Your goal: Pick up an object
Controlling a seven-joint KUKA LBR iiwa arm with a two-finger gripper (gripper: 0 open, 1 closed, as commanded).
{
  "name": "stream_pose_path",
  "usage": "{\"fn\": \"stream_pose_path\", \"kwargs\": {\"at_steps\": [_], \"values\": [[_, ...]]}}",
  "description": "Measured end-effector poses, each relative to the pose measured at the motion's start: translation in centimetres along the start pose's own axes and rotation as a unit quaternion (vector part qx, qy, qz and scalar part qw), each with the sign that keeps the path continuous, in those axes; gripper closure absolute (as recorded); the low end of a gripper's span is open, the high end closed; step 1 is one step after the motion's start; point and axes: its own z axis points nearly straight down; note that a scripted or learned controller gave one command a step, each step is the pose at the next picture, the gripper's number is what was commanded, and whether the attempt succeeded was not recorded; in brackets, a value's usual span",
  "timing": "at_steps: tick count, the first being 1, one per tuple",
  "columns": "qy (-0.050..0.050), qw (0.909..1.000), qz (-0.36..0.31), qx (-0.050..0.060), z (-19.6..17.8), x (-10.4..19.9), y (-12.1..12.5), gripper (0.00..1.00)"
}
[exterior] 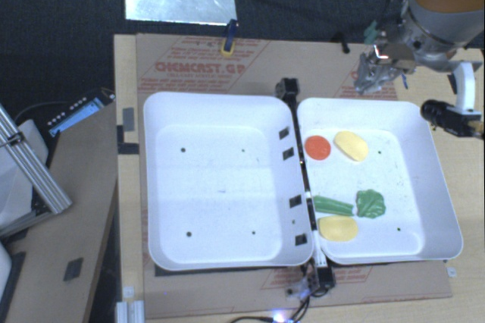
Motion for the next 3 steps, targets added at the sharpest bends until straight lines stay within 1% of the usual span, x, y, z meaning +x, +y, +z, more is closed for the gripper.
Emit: {"fn": "stream_pose_path", "kwargs": {"at_steps": [1,2,3], "values": [[-0.001,1.0000,0.001,0.001,0.0,2.4,7.8,1.00],[0.000,1.0000,0.001,0.003,-2.7,6.0,4.4,1.00],[-0.001,1.0000,0.002,0.003,-2.9,5.1,7.6,1.00]]}}
